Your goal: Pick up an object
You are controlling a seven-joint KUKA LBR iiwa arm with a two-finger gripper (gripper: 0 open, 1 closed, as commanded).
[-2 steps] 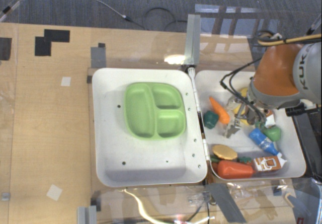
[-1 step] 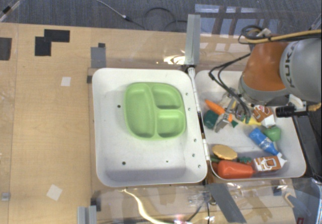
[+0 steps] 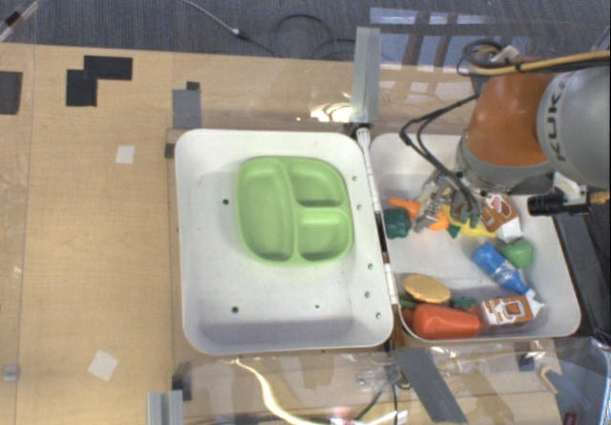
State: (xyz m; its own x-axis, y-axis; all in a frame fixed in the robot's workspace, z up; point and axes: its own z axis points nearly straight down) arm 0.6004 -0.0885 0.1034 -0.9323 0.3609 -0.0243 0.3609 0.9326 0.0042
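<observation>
Item 1, gripper (image 3: 447,208): hung low over the upper middle of the right bin (image 3: 570,318), among the toys. Whether the jaws were open or closed could not be told; metal parts and cables blurred together there, and nothing was seen held between them.

Item 2, task objects: small toy foods, all in the right bin. Nearest the gripper lay a small orange carrot-like piece (image 3: 405,207), a green piece (image 3: 394,223) against the bin's left wall, and mixed orange and green bits directly under the tool. None was singled out as the target.

Handling, judged: the toys looked like light, hard moulded plastic, stiff and likely slick. Rounded pieces may roll or squirt from a pinch; best taken across the narrowest part. The cartons offered flat, parallel sides and seemed the safer hold.

Item 3, right bin, remaining contents: a blue bottle-like piece (image 3: 496,264); a green pepper-shaped piece (image 3: 516,250) just beside it; a small brown-and-white carton (image 3: 498,214) near the arm; a yellow-and-brown bun-like disc (image 3: 426,289); a red-orange tomato-like piece (image 3: 447,321) touching it; a second brown carton (image 3: 508,310) on its side.

Item 4, left bin (image 3: 205,308): one green divided plate (image 3: 291,209), three compartments, nothing in them.

Both bins stood touching, side by side, on the table (image 3: 86,251).
</observation>
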